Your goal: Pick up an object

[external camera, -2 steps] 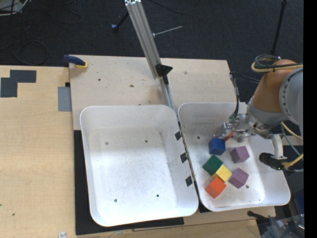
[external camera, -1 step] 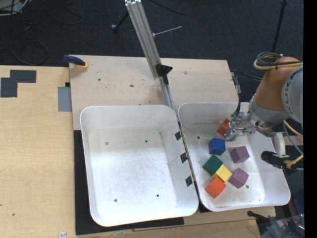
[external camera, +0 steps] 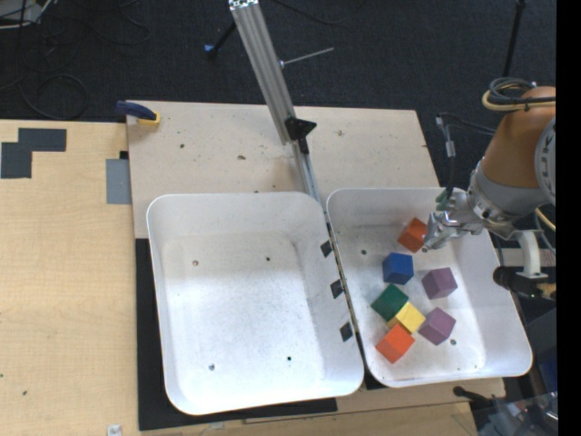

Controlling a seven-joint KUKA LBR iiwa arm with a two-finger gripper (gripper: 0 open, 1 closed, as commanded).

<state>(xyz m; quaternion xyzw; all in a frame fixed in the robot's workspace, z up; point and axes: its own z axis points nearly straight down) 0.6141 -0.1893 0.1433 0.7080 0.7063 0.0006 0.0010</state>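
Note:
The right bin holds several coloured cubes. An orange cube lies near its back, with a blue cube just in front of it. Further forward sit a green cube, a yellow cube and a red-orange cube. Two purple cubes lie to their right. My gripper hangs low over the bin, just right of the orange cube and close to it. Nothing shows between its tips.
The left bin stands beside the right one, with black clips along the shared rim. A slanted aluminium post rises behind the bins. A blue-and-yellow clamp lies at the bench's back left.

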